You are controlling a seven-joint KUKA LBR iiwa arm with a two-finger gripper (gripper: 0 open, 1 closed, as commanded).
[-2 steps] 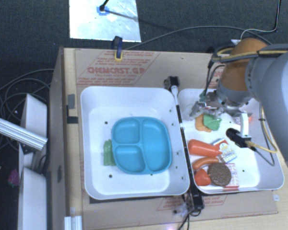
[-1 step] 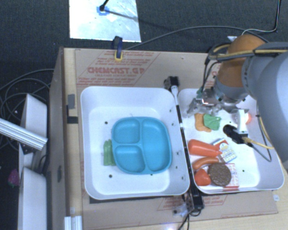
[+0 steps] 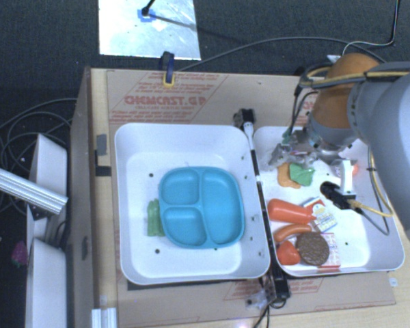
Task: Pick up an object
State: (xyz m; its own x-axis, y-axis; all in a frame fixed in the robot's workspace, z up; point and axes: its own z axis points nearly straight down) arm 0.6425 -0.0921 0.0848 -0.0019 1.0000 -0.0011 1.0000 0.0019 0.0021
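Observation:
My gripper (image 3: 295, 157) is low over the back of the right bin (image 3: 372, 251), reaching in from the right. Directly under and in front of it lie a green toy piece (image 3: 303, 175) and a small orange piece (image 3: 284, 176); the gripper partly hides both. Nearer the front of this bin are an orange carrot (image 3: 290, 211), a sausage (image 3: 289, 233), a red piece (image 3: 288, 253), a brown disc (image 3: 313, 249) and a small printed packet (image 3: 325, 218). Nothing can be seen lifted off the bin floor.
The left bin (image 3: 184, 142) holds a blue divided plate (image 3: 200, 207) with a green strip (image 3: 154, 219) at its left edge. A black divider rail (image 3: 258, 183) runs between the bins. The grey arm (image 3: 389, 115) covers the right bin's far right corner.

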